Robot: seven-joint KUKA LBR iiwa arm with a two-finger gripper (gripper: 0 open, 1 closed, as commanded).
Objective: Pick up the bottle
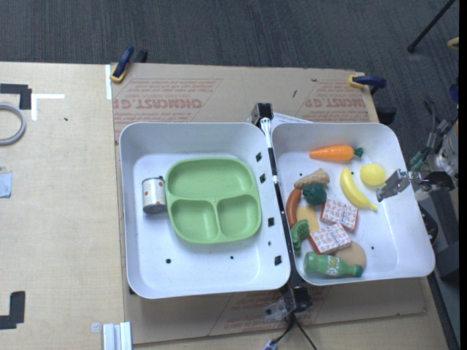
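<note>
Now poised at right bin's (408, 195) edge, gripper (392, 184) state impossible to tell; next, probably reaching toward green bottle (332, 265) lying on its side.

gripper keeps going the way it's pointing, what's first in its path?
Likely the banana. The gripper sits at the right bin's right side, pointing left, with the banana and lemon nearest. Height is unclear, so it could pass over them. The bottle lies well off that line.

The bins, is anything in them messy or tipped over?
A little. The green bottle lies on its side at the right bin's near edge, amid crowded toy food. In the left bin, a small can lies tipped beside the green plate. Nothing looks spilled.
</note>
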